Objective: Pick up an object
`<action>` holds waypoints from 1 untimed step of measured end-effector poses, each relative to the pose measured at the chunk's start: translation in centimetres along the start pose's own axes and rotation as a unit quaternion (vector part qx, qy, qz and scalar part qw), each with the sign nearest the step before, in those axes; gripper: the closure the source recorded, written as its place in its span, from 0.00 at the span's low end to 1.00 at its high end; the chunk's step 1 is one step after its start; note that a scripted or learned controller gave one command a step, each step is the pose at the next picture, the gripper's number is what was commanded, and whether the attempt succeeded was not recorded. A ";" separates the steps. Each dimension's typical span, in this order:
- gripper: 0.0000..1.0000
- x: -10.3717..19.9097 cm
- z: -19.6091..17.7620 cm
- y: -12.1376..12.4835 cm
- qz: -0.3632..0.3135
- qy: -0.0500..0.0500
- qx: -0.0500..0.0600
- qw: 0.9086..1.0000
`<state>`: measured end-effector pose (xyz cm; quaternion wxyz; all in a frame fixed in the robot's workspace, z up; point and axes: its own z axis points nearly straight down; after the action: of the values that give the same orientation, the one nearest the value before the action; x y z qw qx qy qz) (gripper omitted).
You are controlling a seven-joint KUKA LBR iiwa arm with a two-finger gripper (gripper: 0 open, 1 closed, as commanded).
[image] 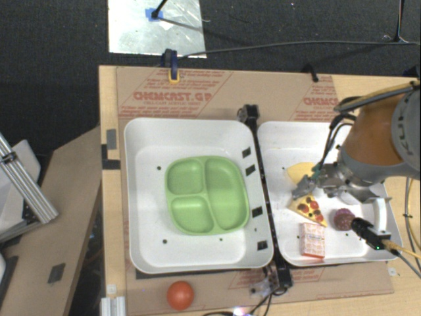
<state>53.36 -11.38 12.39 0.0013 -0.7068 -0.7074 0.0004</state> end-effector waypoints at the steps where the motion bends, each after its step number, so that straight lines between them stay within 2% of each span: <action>1: 1.00 -0.1 -1.3 0.1 0.000 -0.001 -0.002 1.000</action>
<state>53.50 -11.45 13.66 -0.0008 -0.7068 -0.7074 -0.0008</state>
